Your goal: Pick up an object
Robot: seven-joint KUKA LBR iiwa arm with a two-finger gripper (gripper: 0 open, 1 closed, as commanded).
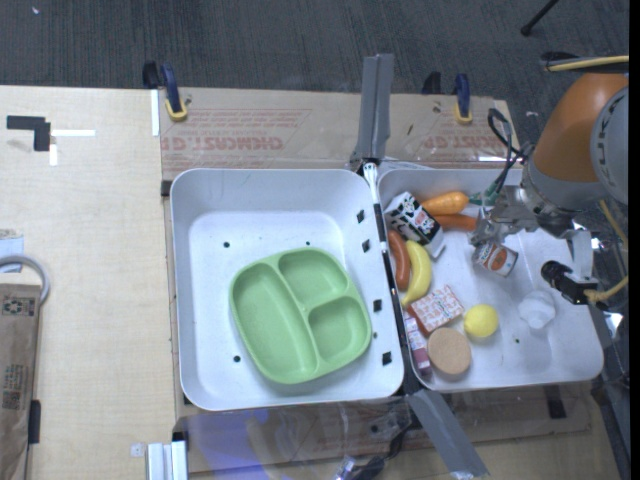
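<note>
A small red-and-white can (pixel 496 258) is seen lying in the right white bin (pixel 560 368), directly beneath the gripper (pixel 497 230), and it is judged to be the likeliest target. Whether the can is touched or merely overhung by the gripper cannot be told, and the state of the fingers cannot be told either, since they are hidden by the wrist hardware. Nothing is shown lifted clear of the bin, so the pick is judged not yet done: a grasp and a lift remain.

Around the can, an orange carrot (pixel 445 204) is found near the far wall, a black-and-white carton (pixel 413 217) beside it, a yellow banana (pixel 418 271) along the left wall, a yellow round fruit (pixel 481 321) and a tan disc (pixel 449 351) toward the near edge. In the left white bin (pixel 200 268) a green divided plate (pixel 301 314) is laid. Both bins are carried by the pale wooden worktop (pixel 80 218).
</note>
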